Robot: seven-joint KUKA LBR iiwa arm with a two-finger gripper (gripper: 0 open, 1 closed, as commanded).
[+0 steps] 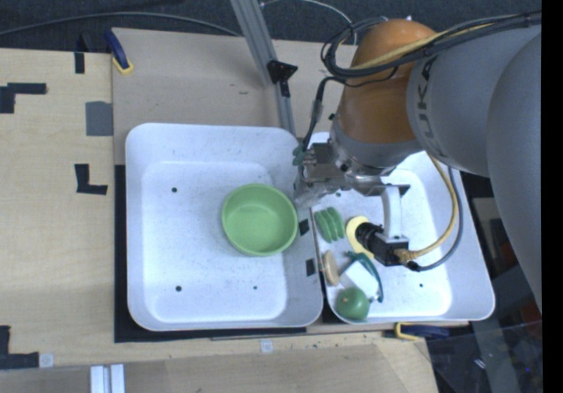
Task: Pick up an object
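1. Arm (501, 75) is closest to the lens: a big grey link on the right, with the orange band (387, 75) above the wrist. It reaches in from the right to the seam between the two bins.
2. Gripper (315, 173) sits low at the right bin's (457, 286) upper-left corner, just beside the shared wall. Open or closed: cannot tell, the wrist covers it. No object is visibly held.
3. Left bin (158, 163) holds one green bowl (259, 220), upright, right of centre and near the shared wall.
4. Pickable items in the right bin all lie along its left side, below the gripper in view.
5. Ridged green piece (330, 223) is the nearest one to the gripper. Whether they touch is unclear.
6. Tan piece (332, 268) lies below that, close to the bin's left wall.
7. White-and-teal item (362, 270) is just right of the tan piece.
8. Green ball (354, 303) rests at the bin's bottom edge, just under the white-and-teal item.
9. Bench: a grey metal pole (251, 13) slants in from the top, a blue clamp (119, 53) sits at upper left, and black tape marks (88, 178) are on the left board.
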